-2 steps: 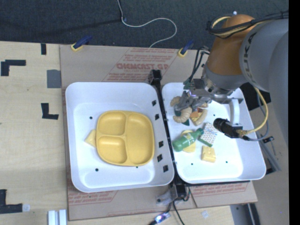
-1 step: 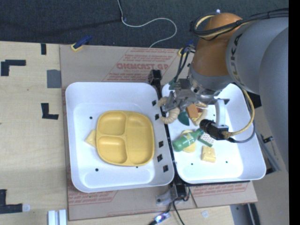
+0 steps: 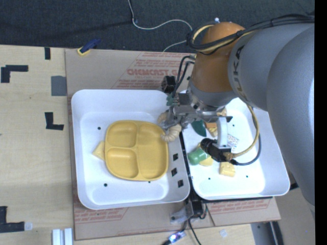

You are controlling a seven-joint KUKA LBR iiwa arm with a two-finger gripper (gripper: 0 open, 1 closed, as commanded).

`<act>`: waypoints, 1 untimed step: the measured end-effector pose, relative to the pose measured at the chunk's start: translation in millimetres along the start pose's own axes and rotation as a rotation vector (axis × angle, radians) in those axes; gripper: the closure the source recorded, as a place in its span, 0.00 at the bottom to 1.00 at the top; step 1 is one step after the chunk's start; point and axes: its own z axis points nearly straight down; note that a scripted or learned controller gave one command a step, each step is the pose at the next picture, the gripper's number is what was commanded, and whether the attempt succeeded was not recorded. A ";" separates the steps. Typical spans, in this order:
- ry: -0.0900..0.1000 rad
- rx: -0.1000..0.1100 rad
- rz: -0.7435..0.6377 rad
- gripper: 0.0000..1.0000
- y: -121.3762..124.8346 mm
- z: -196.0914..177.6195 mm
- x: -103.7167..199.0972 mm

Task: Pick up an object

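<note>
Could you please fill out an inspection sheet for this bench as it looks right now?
Surface: two white bins, left bin and right bin, on cardboard.
Job's things: yellow divided tray in left bin; green object and yellow pieces in right bin.
Clutter: blue clip on the bench.
Grippers: gripper low over the bins' shared edge.
Cables: white cable; black hose.
Surroundings: dark floor.

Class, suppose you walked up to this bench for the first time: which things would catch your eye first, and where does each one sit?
First, the big yellow plastic tray with moulded compartments, lying flat in the left shallow white bin. Next, the bulky grey arm with its orange band, reaching in from the right over the divide between the bins. Below it, in the right shallow white bin, sits a huddle of small pieces, among them a green rounded object.
</note>
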 end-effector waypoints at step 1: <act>0.000 -0.003 0.000 1.00 -5.1 -17.1 26.7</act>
